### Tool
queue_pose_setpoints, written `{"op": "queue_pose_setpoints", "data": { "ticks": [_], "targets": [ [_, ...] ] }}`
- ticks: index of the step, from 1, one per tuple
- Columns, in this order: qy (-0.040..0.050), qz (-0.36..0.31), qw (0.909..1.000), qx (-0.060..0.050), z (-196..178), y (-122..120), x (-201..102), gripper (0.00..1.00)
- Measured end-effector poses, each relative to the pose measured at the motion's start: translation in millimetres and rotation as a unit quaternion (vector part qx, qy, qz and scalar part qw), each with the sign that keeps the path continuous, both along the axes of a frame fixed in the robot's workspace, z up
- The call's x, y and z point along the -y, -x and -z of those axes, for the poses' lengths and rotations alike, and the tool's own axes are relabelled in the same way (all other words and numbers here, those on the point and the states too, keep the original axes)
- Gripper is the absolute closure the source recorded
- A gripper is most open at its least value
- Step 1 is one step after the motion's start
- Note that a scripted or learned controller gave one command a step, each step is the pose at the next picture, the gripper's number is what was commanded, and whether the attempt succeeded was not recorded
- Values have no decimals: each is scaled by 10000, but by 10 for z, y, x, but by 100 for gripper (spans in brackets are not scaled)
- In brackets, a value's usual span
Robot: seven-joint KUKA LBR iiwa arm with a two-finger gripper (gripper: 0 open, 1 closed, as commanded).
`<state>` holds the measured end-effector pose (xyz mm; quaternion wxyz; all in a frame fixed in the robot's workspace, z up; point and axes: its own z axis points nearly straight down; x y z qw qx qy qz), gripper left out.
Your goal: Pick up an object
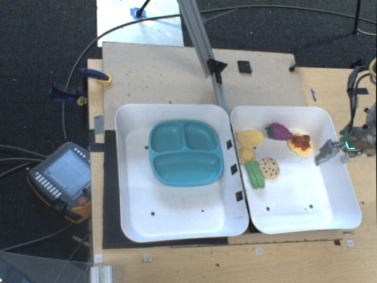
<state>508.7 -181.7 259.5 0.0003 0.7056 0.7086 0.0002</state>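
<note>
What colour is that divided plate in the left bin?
The divided plate is teal blue all over, seen plainly in the camera view.

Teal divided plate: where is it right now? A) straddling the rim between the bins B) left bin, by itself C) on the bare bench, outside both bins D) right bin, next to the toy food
B. The teal divided plate sits in the left bin with nothing beside it, while the toy food pieces, such as the cookie, all lie in the right bin.
</note>
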Motion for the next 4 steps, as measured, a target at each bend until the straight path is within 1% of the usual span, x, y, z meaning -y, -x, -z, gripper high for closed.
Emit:
{"op": "queue_pose_setpoints", "data": {
  "ticks": [1, 2, 3, 4],
  "targets": [
    [2, -1, 10000, 6, -4, -2, 0, 0],
    [-1, 14, 10000, -10, 445, -73, 30, 0],
    [-4, 18, 10000, -16, 910, 9, 61, 0],
    [-8, 13, 10000, -19, 1491, -16, -29, 0]
  ]
}}
